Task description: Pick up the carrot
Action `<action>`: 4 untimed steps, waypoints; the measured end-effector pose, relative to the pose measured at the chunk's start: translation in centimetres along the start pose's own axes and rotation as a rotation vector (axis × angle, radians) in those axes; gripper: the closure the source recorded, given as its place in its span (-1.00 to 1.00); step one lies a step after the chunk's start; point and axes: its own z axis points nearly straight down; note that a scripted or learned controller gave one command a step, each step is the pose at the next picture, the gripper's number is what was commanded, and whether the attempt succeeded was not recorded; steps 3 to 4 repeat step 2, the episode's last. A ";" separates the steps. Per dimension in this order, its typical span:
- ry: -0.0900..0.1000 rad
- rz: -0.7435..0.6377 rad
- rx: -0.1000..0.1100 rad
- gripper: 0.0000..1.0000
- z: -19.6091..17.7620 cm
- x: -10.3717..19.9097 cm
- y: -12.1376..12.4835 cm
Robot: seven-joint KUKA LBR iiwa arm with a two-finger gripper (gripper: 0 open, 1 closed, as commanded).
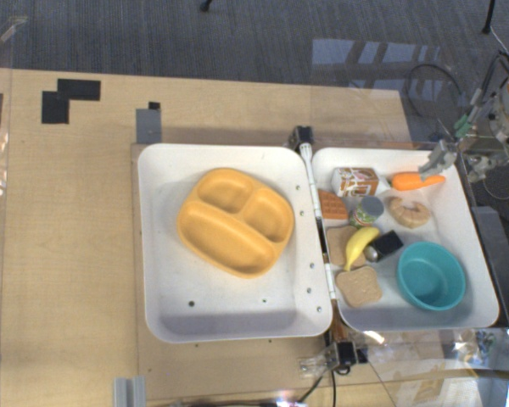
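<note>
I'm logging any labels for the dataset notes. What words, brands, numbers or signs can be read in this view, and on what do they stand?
None can be read.
The brown and white carton at the back of the right bin bears white markings, too small and blurred to read.
The small round can beside it shows no legible label.
The black squares on the bench are plain patches, no text.
</note>
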 end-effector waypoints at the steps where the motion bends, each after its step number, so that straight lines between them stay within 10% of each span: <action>1: 0.004 -0.022 0.008 -1.00 18.2 -3.3 2.8; 2: -0.001 -0.026 -0.008 1.00 16.4 -3.4 3.4; 4: -0.001 -0.026 -0.008 1.00 16.4 -3.4 3.4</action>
